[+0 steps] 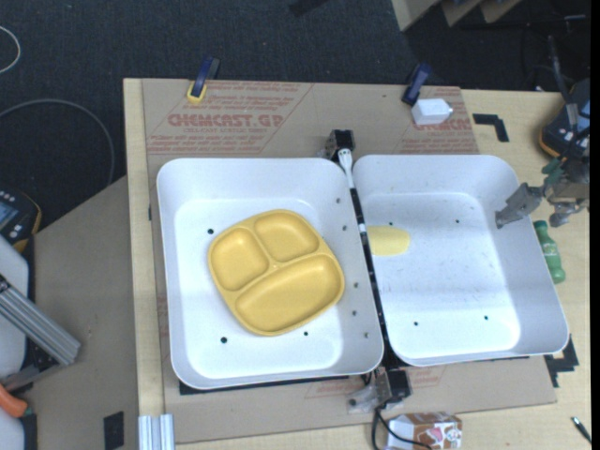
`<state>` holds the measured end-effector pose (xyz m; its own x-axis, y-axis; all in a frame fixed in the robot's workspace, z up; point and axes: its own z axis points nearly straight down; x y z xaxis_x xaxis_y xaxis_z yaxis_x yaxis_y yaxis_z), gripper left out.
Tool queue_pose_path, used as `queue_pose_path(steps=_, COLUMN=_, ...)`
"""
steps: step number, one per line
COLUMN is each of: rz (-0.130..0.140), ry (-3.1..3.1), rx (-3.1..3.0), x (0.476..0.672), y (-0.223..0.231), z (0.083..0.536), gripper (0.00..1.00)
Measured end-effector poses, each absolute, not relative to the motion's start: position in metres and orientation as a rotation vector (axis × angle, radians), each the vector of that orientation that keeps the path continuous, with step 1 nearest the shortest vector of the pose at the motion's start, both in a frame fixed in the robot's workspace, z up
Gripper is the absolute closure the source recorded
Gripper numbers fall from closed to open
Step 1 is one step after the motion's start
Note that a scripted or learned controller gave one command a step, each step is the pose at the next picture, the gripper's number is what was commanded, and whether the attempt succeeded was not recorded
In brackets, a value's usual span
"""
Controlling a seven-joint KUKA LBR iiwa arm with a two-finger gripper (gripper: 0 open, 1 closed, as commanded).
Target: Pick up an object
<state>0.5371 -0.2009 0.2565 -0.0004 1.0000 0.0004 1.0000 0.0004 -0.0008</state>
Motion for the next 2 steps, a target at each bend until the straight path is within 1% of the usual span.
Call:
queue_pose_path(steps=1, rz=-0.014, ry=-2.237, rx=-2.226, x=0.487, y=-0.165, z=0.424, gripper=0.00)
queue_pose_path(steps=2, rz=-0.011, ry=-2.232, rx=-2.236, x=0.479, y=-0.194, z=0.544, gripper=0.00)
